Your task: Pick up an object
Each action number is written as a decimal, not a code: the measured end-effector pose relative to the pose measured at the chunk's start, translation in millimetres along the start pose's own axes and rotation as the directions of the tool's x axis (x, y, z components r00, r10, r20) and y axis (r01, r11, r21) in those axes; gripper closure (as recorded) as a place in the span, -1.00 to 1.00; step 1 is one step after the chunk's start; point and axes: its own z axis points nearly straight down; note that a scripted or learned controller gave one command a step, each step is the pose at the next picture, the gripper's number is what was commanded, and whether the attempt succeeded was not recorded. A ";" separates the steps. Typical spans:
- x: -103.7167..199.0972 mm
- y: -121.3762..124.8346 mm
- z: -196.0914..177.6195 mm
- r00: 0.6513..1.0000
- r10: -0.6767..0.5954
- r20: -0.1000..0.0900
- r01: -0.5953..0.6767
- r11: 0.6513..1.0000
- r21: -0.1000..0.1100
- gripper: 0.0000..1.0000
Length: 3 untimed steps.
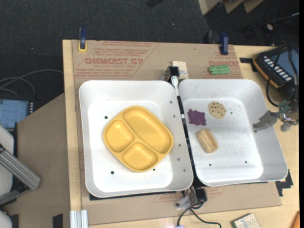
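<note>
Jaws, open or closed? Can't tell from here; the gripper point(271, 120) sits low at the right bin point(237, 172) edge. Inside, nearest, a tan block point(207, 140), then a purple piece point(196, 117), then a cookie point(217, 109). Left bin point(95, 175) holds a yellow divided plate point(137, 137).

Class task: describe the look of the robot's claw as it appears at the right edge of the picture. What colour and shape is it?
The claw is small, grey and metallic, with a slim, pointed finger jutting over the right bin's rim. Its silvery body sits at the frame's edge; further detail is too small to tell.
</note>
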 end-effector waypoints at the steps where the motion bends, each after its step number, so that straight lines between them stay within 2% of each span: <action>1: -3.7 78.1 164.4 1.000 -0.005 -0.002 0.005 1.000 0.003 -1.00; 2: 54.4 104.8 169.5 1.000 -0.006 -0.001 0.006 1.000 -0.002 -1.00; 3: 43.8 155.4 168.2 1.000 -0.002 0.002 0.002 1.000 -0.006 -1.00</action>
